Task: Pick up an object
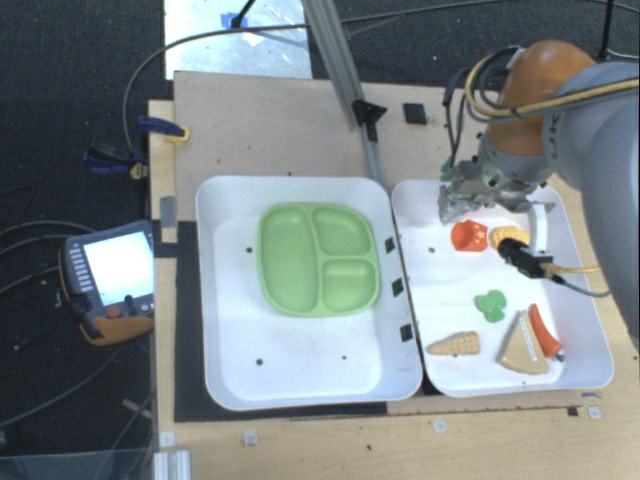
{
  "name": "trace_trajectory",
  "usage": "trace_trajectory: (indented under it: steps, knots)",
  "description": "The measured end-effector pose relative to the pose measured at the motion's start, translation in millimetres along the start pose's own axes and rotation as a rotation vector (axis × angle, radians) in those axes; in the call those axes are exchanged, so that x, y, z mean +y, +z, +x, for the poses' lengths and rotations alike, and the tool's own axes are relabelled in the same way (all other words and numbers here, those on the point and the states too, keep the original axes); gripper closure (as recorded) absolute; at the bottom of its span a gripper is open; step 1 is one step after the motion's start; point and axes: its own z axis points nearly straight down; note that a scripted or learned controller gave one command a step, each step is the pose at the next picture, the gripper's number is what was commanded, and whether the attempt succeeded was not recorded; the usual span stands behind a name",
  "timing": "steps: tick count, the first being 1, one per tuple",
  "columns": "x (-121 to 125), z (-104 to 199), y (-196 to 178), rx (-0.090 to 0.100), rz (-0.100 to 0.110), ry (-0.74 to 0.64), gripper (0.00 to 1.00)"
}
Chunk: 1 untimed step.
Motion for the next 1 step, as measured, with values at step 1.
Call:
trace_trajectory:
  steps: [1]
  knots:
    - [-7.6, 2.4, -46.9, 0.001, 0.002, 0.001, 1.00]
